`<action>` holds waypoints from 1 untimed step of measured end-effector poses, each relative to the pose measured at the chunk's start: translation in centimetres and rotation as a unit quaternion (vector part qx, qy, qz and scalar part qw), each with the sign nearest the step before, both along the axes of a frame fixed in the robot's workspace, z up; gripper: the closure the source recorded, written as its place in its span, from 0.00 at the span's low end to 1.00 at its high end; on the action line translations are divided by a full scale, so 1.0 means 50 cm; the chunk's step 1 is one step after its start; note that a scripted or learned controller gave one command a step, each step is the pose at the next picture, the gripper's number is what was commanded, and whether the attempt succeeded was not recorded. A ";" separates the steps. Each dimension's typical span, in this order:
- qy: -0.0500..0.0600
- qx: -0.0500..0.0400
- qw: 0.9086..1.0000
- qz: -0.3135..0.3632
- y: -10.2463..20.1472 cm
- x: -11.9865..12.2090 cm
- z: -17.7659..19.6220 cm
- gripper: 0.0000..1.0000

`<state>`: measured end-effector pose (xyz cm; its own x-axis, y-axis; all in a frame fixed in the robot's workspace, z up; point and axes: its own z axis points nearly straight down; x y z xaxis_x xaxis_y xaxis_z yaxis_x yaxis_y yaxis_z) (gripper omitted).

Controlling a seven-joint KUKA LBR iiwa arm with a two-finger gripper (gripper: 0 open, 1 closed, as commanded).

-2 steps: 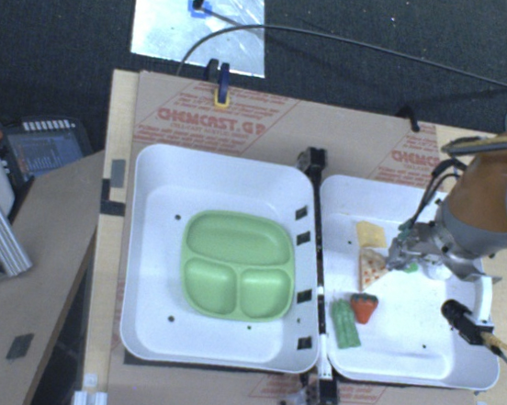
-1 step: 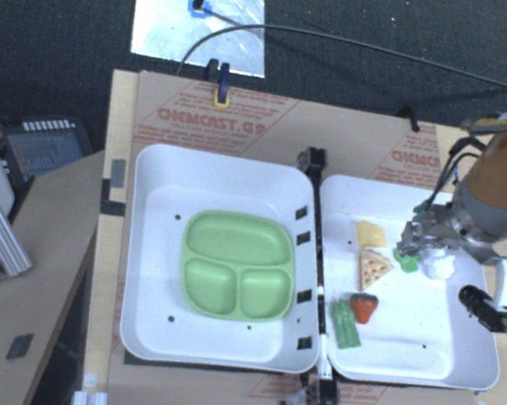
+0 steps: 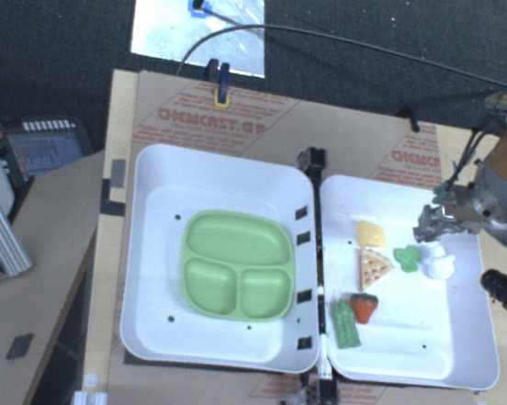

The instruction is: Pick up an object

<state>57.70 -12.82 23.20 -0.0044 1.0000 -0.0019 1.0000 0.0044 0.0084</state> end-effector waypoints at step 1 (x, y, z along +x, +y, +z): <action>0.004 0.002 1.000 0.002 0.105 -0.027 -0.022 1.00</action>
